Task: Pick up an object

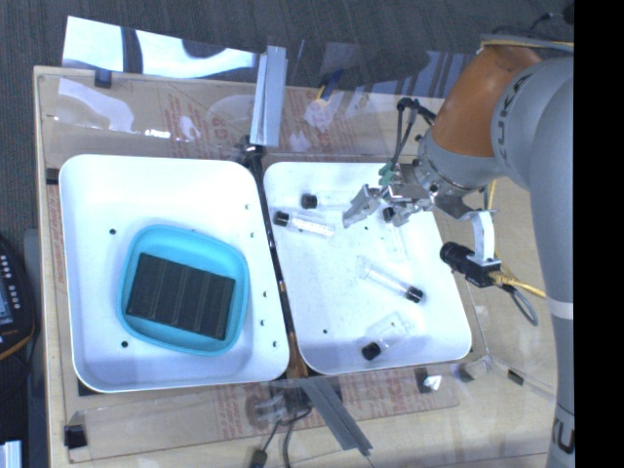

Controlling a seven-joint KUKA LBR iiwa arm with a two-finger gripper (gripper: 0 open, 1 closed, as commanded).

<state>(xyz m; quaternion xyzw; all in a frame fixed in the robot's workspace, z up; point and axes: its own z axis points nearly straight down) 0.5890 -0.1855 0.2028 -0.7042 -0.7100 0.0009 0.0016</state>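
Note:
Several small clear tubes with black caps lie in the right bin (444,339). One tube (304,225) lies at the upper left, with a small black cap (309,201) just above it. Another tube (393,282) lies mid-right, and a short vial (382,337) rests near the front wall. My gripper (375,208) hovers low over the bin's back part, to the right of the upper-left tube. Its fingers stand apart, and I see nothing between them.
The left bin (88,193) holds a blue tray (146,252) with a dark ribbed insert (183,292). A grey metal bar (266,96) stands behind the gap between the bins. The arm reaches in from the right over the right bin's far corner.

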